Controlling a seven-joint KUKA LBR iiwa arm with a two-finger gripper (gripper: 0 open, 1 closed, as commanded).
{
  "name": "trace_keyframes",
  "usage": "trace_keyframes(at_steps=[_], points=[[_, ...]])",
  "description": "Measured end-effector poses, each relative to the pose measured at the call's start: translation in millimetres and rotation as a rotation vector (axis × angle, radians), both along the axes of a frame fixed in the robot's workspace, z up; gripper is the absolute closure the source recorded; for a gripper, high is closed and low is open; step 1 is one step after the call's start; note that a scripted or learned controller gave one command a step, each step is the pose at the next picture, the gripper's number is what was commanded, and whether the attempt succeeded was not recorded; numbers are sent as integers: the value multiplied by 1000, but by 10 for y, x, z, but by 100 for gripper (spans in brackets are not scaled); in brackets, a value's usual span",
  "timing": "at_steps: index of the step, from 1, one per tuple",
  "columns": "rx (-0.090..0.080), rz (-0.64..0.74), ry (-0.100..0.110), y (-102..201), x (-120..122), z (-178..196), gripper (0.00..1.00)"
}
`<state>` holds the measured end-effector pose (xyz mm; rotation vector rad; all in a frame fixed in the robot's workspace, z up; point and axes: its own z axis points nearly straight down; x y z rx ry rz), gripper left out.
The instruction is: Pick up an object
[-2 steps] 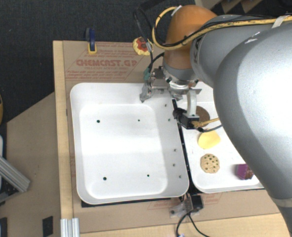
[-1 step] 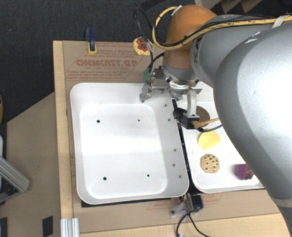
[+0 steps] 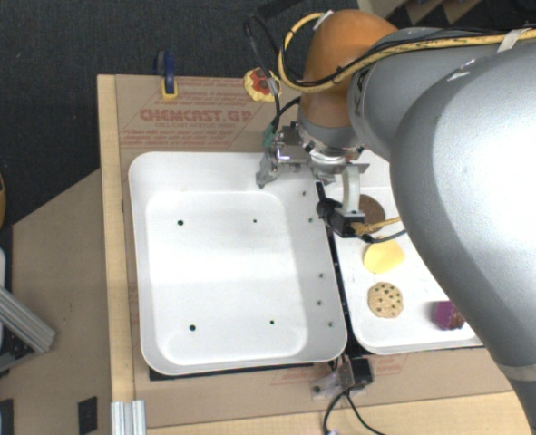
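Yellow, smooth and rounded, one lump (image 3: 384,257) lies in the right bin (image 3: 413,338), near that bin's left wall. Just below it sits one round biscuit (image 3: 385,299), tan with dark specks and a flat face. One small purple piece (image 3: 445,314) rests to the right of the biscuit, apart from it and at the edge of the arm (image 3: 467,152). One brown disc (image 3: 373,210) shows above the yellow lump, partly covered by the robot.

Both bins are shallow, white and glossy, with rounded corners. The left bin (image 3: 159,243) carries four dark dots on its floor. Both stand on a brown cardboard sheet (image 3: 204,111) with red lettering.

The gripper (image 3: 269,169) hangs over the upper right corner of the left bin, well apart from all four pieces. Whether it is apart or together cannot be told. No piece is seen in it
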<state>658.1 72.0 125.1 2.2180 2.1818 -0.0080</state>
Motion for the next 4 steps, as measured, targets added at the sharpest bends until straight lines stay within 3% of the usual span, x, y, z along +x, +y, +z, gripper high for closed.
trace_keyframes(at_steps=[4], points=[[0,1,0,3,-5,2,0]])
